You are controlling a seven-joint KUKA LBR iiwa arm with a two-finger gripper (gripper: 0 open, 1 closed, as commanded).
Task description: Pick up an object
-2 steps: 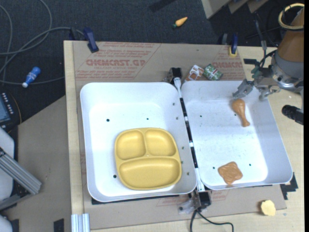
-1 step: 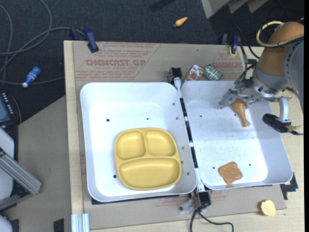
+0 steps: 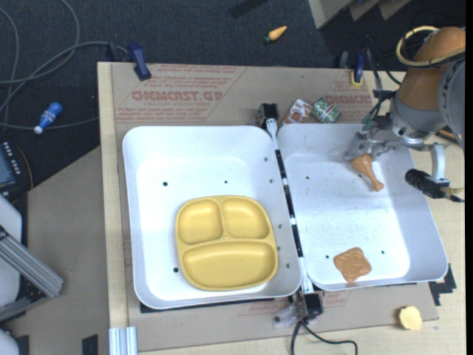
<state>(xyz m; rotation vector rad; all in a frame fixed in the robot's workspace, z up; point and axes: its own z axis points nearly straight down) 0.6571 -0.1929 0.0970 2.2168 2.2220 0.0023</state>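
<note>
gripper [image 3: 367,151] low in right bin's [image 3: 414,268] far corner, over drumstick toy [image 3: 368,170] to grab its upper end | jaw state unclear | brown toast piece [image 3: 352,263] lies well apart, near the front rim

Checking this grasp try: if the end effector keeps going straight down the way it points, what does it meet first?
Most likely the tan drumstick-shaped piece in the right bin: the end effector sits right over its upper end. Whether they touch, the slanted view cannot settle.
</note>
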